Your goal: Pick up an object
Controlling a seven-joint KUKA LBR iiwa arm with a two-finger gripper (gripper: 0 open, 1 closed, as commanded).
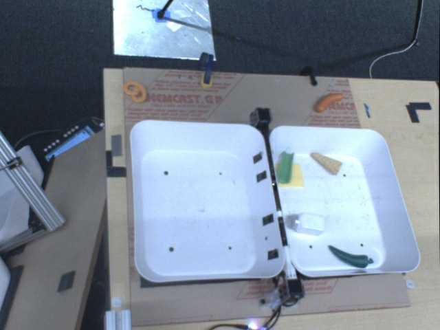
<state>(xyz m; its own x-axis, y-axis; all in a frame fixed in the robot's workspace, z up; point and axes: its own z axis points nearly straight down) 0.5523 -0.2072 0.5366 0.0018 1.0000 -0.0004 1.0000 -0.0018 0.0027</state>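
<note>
Four small things in the right bin (385, 184) — left bin (144, 184) beside it

Green-yellow sponge (289, 170) upper left, tan wedge (326, 162) upper middle, clear piece (307, 223) left of centre, green pepper (350, 256) lower right — all apart.

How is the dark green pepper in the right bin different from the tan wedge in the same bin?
The dark green pepper is long, curved and glossy; the tan wedge is short, triangular and matte. The pepper lies near the right bin's front edge, the wedge near its back. Both lie flat, apart from other objects.
</note>
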